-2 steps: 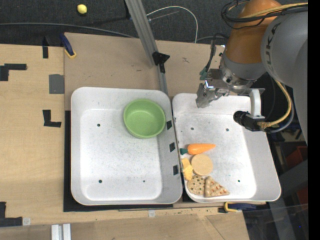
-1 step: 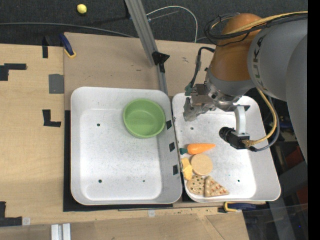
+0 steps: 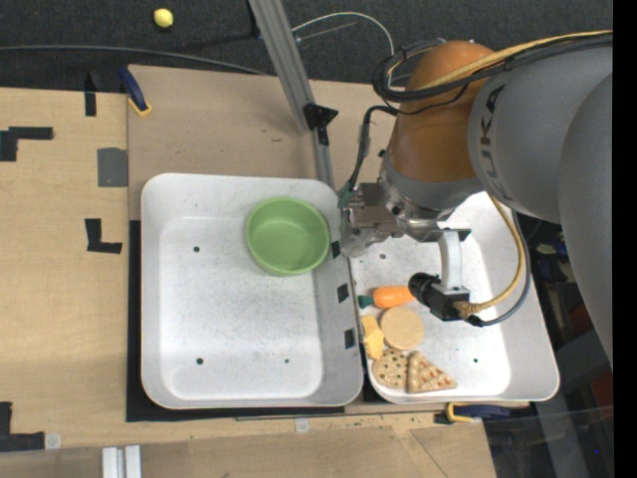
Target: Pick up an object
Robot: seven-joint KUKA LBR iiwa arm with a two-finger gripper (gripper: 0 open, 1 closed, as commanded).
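My gripper (image 3: 360, 235) hangs over the near-left part of the right bin (image 3: 498, 361), close to the wall shared by the two bins. Below it in that bin lie an orange carrot (image 3: 391, 296), a round tan cookie (image 3: 402, 328), a yellow cheese piece (image 3: 372, 340), a square cracker (image 3: 389, 369) and a pizza-like wedge (image 3: 428, 375). A green bowl (image 3: 288, 235) stands upright in the left bin (image 3: 179, 297), just left of the gripper. Nothing shows in the gripper's grasp.
The arm's grey body and orange band (image 3: 438, 108) cover the far part of the right bin. A black cable fitting (image 3: 438, 297) hangs beside the carrot. A metal pole (image 3: 289, 58) slants down to the bins' far edge. A yellow ball (image 3: 163, 17) lies far off.
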